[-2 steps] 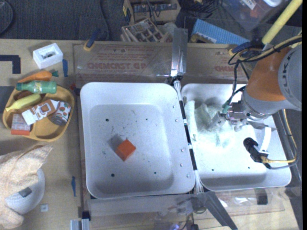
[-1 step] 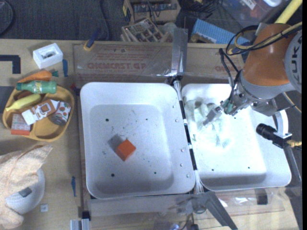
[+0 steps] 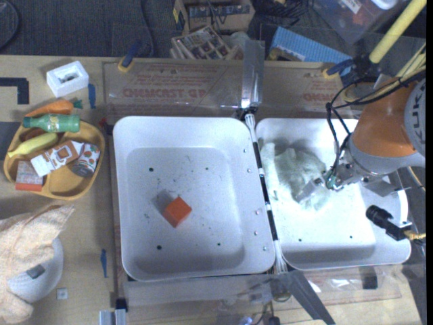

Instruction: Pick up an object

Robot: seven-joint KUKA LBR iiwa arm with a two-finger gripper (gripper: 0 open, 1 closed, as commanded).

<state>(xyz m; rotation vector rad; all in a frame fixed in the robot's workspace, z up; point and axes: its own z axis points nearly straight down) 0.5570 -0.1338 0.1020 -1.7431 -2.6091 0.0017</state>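
My end effector (image 3: 329, 180) is down inside the right bin (image 3: 352, 239), near the upper middle of it, and my grey arm with the orange band (image 3: 382, 131) comes to it from the right side. If its jaws are wide or narrow I cannot tell, because the wrist and some dark cables cover them from above. Just to the left of my end effector, and touching it as far as I can see, lies a pale crumpled cloth (image 3: 292, 168), whitish green, which spreads toward the left wall of this bin. I do not see the cloth between my jaws, so I do not say that I hold it. Well apart from my end effector, to the left beyond the wall between the bins, is the left bin (image 3: 135, 147), and in it lies one orange block (image 3: 178, 211), a little below the middle, with a small grey piece (image 3: 164, 199) touching its upper left side. Much farther to the left, on the bench (image 3: 88, 242), stands a yellow bowl (image 3: 67, 185) with toy food in it, among this a green bottle (image 3: 57, 122) and a banana (image 3: 30, 144). Below the bowl lies a light orange cloth (image 3: 30, 242), and above the bowl a small white box (image 3: 67, 78).
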